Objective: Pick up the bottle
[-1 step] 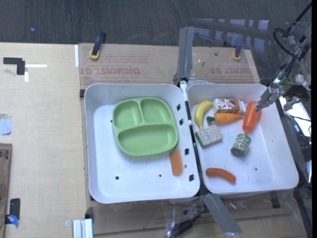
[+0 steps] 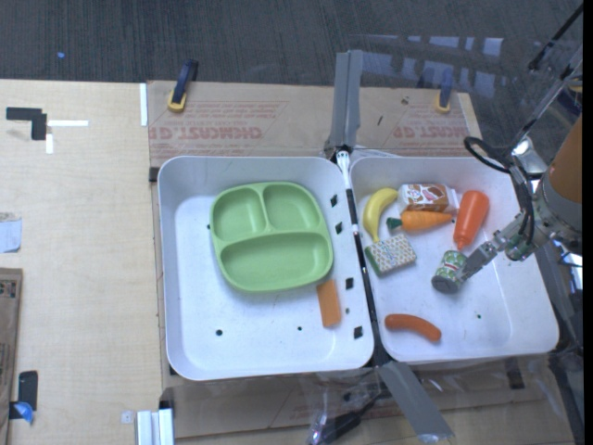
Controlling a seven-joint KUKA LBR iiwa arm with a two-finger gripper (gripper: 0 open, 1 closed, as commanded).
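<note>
- Location: the bottle (image 2: 471, 216) lies in the right bin (image 2: 533, 336), near its far right part, tilted with one end toward the far wall. It is well apart from the green tray (image 2: 271, 237) in the left bin (image 2: 185, 323).
- Appearance: an orange-red body, smooth and rounded, tapering at the upper end. No label or cap detail can be made out at this range.
- Neighbours: the carrot (image 2: 427, 220) lies just beside its left flank, a printed packet (image 2: 428, 196) beyond that, and a small can (image 2: 449, 271) near its lower end.
- Gripper (image 2: 460, 273): it reaches in from the right and sits low at the can, not at the bottle. I cannot tell how far the jaws stand open, nor whether anything is between them.
- Risk one: wrong object. From this position a closing action looks likelier to take or knock the can than the bottle.
- Risk two: slip. A rounded, lying body may roll or squirt out if gripped off-centre or near the tapered end.
- Risk three: crowding. A finger coming down on the bottle's left side could land on the carrot and push both along the floor of the bin.
</note>
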